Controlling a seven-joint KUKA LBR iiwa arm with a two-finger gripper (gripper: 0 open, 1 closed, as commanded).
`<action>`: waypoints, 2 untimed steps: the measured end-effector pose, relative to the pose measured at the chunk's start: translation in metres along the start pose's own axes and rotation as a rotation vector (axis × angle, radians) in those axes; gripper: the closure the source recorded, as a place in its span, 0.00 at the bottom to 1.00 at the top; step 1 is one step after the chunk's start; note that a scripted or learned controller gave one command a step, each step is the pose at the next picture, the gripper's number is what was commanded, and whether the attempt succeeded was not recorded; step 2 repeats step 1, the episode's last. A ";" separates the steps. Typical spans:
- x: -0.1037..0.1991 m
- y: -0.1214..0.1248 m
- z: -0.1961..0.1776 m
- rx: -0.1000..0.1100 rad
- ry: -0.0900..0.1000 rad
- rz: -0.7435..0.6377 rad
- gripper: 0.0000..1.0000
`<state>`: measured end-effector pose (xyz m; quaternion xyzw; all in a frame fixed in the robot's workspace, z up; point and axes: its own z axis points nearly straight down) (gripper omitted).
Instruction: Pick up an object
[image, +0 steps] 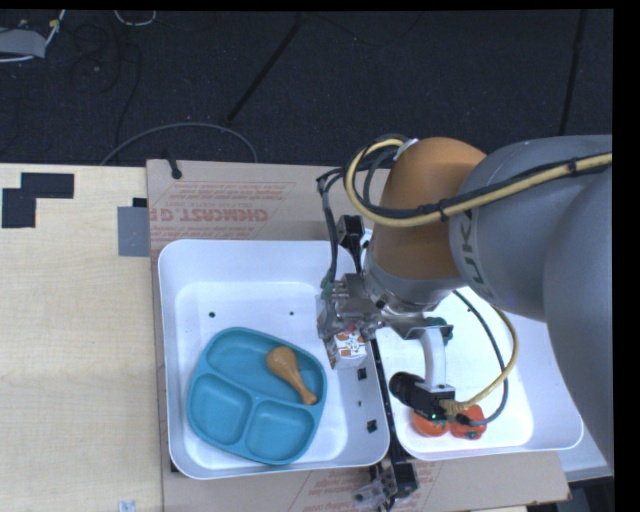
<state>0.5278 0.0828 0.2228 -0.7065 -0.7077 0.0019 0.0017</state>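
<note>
- Seen from above at a slant: two shallow white bins sit side by side on a sheet of cardboard (220, 195) in the lower middle of the frame. A pale wooden bench (70, 330) lies to the left.
- My grey arm (520, 230) reaches in from the right, across the upper right of the frame. It bends down so that my claw (343, 325) hangs at the right edge of the left bin (185, 300), close against the wall that parts the two bins.
- A small white and orange box (349, 347) sits at the centre of the frame, directly under my claw and touching it or very nearly. I judge this to be the thing I am after, because my claw is right on top of it.
- I cannot tell how far open my claw is, or whether it has hold of the box, because my own wrist blocks the view.
- The box sits tight by the dividing wall, which probably explains why I come down so near that wall. There looks to be little room on that side, so a grab could slip or bump the wall.
- A blue plate (225, 400) with three sections lies flat in the lower left part of the left bin.
- A tan drumstick (292, 373) lies slantwise across the plate's upper right part. It is near my claw, to its lower left, and not touching it.
- In the right bin (530, 400), lower right of centre, a small orange-red thing (432, 426) rests near the front wall. It is partly hidden, and I cannot tell what it is.
</note>
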 end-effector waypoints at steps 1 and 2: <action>0.000 0.000 0.000 0.000 0.000 0.001 0.00; 0.000 0.000 0.000 0.000 0.000 0.001 0.00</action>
